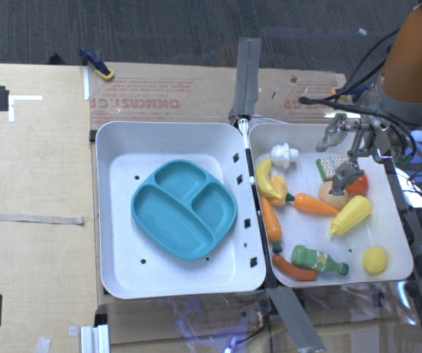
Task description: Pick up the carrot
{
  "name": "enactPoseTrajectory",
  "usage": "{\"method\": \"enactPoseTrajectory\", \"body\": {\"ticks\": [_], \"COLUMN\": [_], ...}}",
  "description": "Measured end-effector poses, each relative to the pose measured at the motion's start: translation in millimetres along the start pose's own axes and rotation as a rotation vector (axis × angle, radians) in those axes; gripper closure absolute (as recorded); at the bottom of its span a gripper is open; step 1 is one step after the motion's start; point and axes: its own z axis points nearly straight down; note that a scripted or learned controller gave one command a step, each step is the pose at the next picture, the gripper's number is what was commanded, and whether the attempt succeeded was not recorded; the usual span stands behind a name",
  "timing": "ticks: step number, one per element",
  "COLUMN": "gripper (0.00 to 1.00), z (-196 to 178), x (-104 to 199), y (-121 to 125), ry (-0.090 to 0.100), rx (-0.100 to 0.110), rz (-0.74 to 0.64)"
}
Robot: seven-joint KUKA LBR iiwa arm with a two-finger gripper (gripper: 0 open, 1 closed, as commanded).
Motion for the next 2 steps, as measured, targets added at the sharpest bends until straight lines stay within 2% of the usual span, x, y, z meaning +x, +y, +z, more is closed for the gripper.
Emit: {"method": "enactPoseTrajectory", "body": {"ticks": [1,2], "gripper": [0.00,0.00], "z": [130,175], "x": [31,12], "y": [-11,-6], "ry": [0.001,0.001], "rx": [0.000,-0.001], "rz": [0.016,0.069]}}
